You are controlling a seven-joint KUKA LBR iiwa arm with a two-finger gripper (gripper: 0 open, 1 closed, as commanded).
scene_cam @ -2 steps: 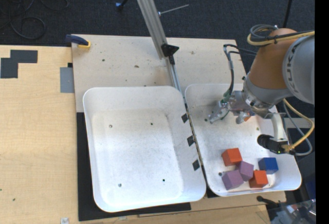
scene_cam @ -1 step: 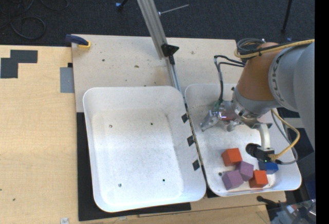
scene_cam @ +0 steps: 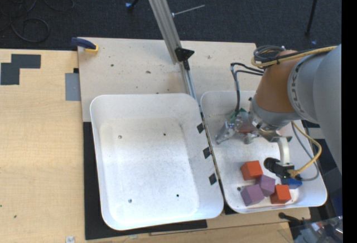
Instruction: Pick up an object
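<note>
My gripper [scene_cam: 230, 131] hangs over the left middle of the right white bin [scene_cam: 226, 103], close to the wall shared with the left bin. It is apart from the blocks, up and to their left. An orange cube [scene_cam: 251, 170] lies in the bin's front half. Just in front of it sit two purple blocks [scene_cam: 267, 184] [scene_cam: 252, 194] and a second orange block [scene_cam: 281, 194], packed together near the front rim. A small blue piece [scene_cam: 294, 183] shows beside them on the right. I see nothing between the gripper's tips.
The left white bin [scene_cam: 111, 125] lies beside the right one. A slanted aluminium rail [scene_cam: 164, 16] rises from the bench behind the bins. A blue and yellow handle [scene_cam: 84, 44] rests at the bench's back left corner.
</note>
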